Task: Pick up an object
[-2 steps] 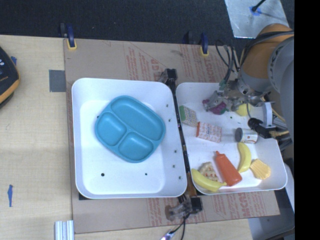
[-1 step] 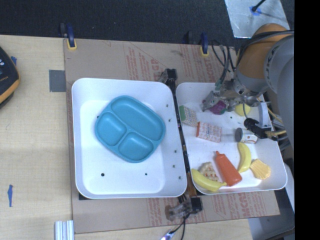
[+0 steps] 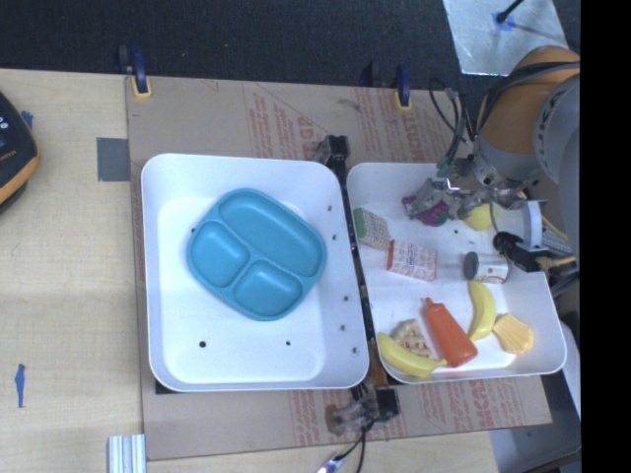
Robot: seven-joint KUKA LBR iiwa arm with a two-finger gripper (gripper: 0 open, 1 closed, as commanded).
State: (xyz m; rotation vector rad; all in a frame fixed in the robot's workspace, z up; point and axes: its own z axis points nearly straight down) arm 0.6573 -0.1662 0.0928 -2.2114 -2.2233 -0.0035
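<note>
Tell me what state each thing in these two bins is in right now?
blue divided plate: right side up, flat in the left bin.
orange bottle: lying on its side in the right bin.
two bananas: lying flat, unpeeled.
small packet: lying flat.
purple item: at the bin's far end, under the gripper.
gripper: low over the purple item; grip unclear.
</note>
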